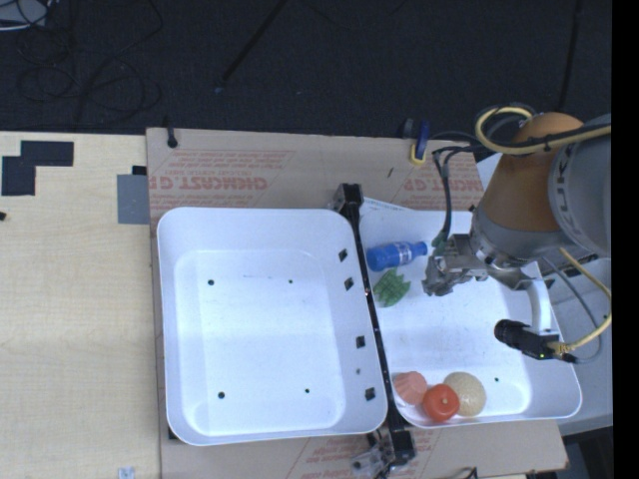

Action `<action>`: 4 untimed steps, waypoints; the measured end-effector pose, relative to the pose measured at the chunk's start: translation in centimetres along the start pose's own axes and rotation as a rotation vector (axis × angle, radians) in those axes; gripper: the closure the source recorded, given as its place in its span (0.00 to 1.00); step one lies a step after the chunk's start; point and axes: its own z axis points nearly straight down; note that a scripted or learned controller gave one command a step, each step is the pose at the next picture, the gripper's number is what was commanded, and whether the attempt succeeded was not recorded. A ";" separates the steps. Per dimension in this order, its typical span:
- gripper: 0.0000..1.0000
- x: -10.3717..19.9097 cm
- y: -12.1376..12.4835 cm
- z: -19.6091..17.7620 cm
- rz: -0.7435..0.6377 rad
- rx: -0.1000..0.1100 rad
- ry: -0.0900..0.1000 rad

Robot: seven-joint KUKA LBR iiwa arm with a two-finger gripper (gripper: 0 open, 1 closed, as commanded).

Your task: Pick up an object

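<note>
— While the blue bottle (396,255) lies against the right bin's (559,402) far wall, where's the gripper (439,279)?
— Just beside it, low over the bin floor; jaw state, can't tell. Green item (390,288) near the bottle.

bins (200,230) smooth glossy white plastic; bench (70,297) pale matt wood grain; blue bottle (394,255) shiny plastic.
</note>
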 end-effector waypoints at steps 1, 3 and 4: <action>1.00 6.7 -2.4 -4.4 0.003 0.000 -0.001; 1.00 8.7 -4.3 -14.1 0.012 0.005 -0.005; 1.00 14.3 0.2 -17.5 0.005 -0.004 -0.004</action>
